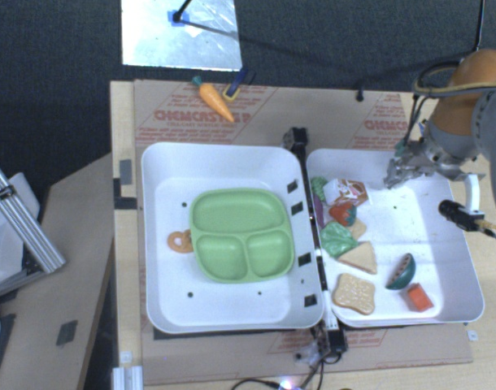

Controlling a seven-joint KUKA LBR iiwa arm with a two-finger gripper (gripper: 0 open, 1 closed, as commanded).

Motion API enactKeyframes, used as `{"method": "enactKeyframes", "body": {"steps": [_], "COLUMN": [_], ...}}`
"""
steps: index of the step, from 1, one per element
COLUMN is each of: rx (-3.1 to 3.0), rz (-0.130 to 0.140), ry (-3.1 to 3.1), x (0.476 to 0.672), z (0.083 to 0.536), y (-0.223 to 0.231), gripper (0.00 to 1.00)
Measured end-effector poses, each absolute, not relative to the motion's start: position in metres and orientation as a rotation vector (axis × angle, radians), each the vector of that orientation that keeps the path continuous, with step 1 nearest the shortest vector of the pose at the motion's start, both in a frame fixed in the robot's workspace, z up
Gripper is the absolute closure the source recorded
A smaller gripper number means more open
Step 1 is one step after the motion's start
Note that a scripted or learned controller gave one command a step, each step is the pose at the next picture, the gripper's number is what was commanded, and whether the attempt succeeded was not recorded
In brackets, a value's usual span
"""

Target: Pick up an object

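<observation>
- Nearest the camera: toast slice (pixel 354 293) flat on the floor of the right bin (pixel 467 295), near its front edge and close to the divider.
- Just beyond it, a triangular sandwich wedge (pixel 359 258); to its right a dark teal-and-brown slice (pixel 402 271) and an orange-red block (pixel 419 297), apart from each other.
- Against the right bin's left wall, a cluster: green leafy piece (pixel 337 239), red piece (pixel 342 214), white-and-red packet (pixel 346 191), touching or overlapping.
- Left bin (pixel 163 218) holds a green three-compartment plate (pixel 240 234); a small pretzel (pixel 180 241) lies just beside the plate's left rim.
- Toy carrot (pixel 215 101) lies on the cardboard behind the bins.
- Gripper (pixel 401 171) hovers over the right bin's back right area, away from the food pieces; nothing between its fingers; opening width cannot be told.
</observation>
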State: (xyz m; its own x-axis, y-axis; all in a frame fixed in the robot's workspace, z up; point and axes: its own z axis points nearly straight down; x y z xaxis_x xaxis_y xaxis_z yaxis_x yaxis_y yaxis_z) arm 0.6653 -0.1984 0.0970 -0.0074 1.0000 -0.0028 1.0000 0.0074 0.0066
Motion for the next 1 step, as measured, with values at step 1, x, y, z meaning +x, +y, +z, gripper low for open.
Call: {"method": "enactKeyframes", "body": {"steps": [1], "rx": [2.21], "rz": [0.007], "ry": [2.22], "x": [0.67], "z": [0.1629], "y": [-0.201], "gripper": [1.0]}}
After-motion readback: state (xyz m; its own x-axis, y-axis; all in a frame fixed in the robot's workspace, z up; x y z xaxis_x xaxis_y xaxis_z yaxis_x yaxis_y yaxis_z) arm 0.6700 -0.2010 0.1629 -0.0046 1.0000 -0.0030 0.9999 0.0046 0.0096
